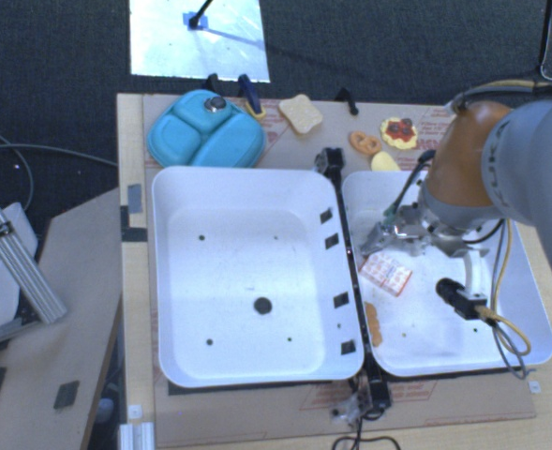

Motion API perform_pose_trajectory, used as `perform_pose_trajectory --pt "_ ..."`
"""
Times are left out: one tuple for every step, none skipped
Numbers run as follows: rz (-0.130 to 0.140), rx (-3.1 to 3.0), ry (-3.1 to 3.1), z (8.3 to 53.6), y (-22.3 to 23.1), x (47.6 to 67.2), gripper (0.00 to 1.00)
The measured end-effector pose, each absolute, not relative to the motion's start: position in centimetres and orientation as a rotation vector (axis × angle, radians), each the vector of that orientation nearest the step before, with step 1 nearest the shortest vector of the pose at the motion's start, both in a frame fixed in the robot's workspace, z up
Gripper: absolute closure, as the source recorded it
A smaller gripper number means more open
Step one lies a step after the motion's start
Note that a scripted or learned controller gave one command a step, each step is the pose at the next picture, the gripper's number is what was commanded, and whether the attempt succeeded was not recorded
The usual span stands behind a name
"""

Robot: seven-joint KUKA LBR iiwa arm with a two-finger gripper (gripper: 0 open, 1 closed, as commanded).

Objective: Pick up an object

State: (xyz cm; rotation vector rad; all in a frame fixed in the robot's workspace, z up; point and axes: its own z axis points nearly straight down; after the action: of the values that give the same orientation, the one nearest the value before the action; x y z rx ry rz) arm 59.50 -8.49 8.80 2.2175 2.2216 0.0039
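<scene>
Tool (385, 242) sits low in my right bin (529, 317), at eleven o'clock from the red-checked packet (386, 274); I cannot tell its grip state.

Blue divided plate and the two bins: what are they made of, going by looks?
Blue divided plate: probably moulded plastic, smooth with a soft sheen and rounded compartments. Left bin and right bin: likely thin formed plastic, matte white, with rounded corners and rolled rims, though painted metal can't be excluded.
</scene>
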Motion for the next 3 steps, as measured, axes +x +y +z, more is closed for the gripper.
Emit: perform_pose_trajectory --pt "0.009 2.215 2.217 8.7 -14.0 63.7 0.00" --pt "0.011 2.210 2.214 9.9 -14.0 63.7 1.00" --pt "0.013 2.214 2.211 8.9 -12.7 54.5 1.00"
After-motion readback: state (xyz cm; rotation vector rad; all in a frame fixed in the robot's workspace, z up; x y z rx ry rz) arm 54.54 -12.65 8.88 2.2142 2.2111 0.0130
